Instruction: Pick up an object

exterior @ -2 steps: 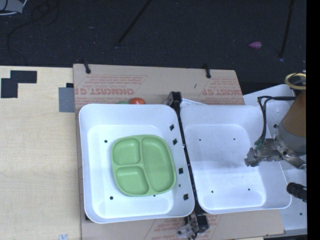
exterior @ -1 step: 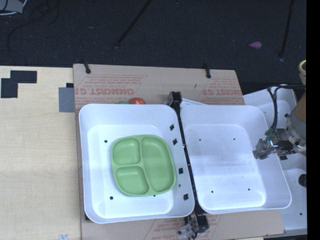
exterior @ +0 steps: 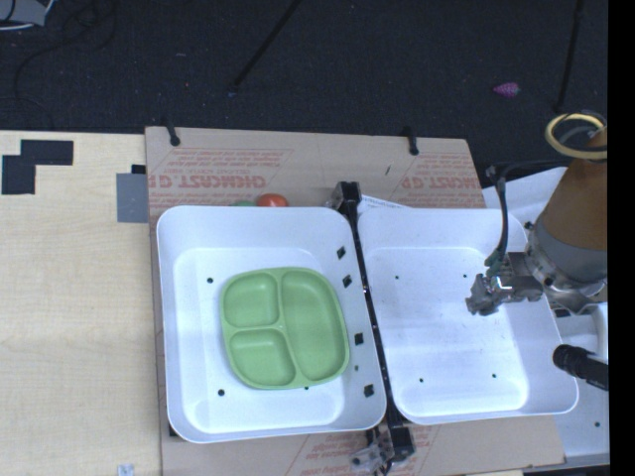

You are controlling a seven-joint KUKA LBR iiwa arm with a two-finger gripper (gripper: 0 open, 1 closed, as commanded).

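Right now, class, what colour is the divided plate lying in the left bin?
Light green; the camera view shows the divided plate clearly.

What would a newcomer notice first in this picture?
A green divided plate lies flat in the middle of the left bin, bright against the white. The grey arm's pincer hangs over the right bin, near its right side. Something small and orange-red peeks out behind the left bin's far rim.

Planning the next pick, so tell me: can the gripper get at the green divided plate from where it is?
Probably yes. The green plate lies flat and alone in the left bin, open from above; the gripper hangs over the right bin and must cross the divider.
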